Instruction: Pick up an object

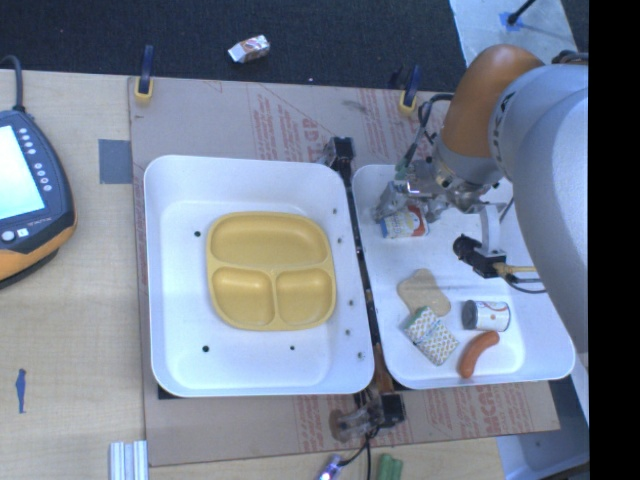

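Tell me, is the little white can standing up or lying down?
Lying down. The white can rests on its side in the right bin, its dark round end facing left, just above the orange sausage.

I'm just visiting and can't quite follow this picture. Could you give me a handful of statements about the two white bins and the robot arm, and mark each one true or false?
1. A yellow divided tray lies in the left bin. True.
2. The gripper is over the left bin. False: it is at the far end of the right bin, by a small white and red object.
3. A sausage-shaped orange object lies near the right bin's front edge. True.
4. The yellow tray has two compartments. False: it has three, one long and two smaller.
5. A patterned green and white packet lies in the right bin. True.
6. The right bin holds a blue ball. False: none is there.
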`<state>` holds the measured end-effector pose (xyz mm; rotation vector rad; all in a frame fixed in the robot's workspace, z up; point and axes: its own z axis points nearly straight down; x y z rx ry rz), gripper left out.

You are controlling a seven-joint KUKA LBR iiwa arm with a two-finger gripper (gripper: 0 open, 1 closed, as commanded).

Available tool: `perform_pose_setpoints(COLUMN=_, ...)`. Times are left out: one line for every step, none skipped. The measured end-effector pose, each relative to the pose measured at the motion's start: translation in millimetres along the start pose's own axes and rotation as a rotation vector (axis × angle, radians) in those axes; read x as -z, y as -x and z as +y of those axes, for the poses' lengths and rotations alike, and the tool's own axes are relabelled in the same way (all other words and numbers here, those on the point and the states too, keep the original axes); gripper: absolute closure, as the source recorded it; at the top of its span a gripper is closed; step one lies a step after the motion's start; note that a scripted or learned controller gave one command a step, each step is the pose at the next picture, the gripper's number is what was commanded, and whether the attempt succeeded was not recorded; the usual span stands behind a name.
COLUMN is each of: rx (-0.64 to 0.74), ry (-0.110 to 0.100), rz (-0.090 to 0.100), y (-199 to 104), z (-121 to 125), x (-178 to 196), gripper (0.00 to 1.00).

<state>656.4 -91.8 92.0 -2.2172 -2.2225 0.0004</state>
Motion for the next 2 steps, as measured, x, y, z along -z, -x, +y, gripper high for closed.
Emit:
perform_pose_setpoints(rx=0.004, ry=-0.001, rz=0.0, y=0, z=0, x=10, gripper=1.0)
perform_pose_setpoints(rx=0.002, ry=0.001, rz=0.001, y=-77, z=-28, x=101, gripper=1.0)
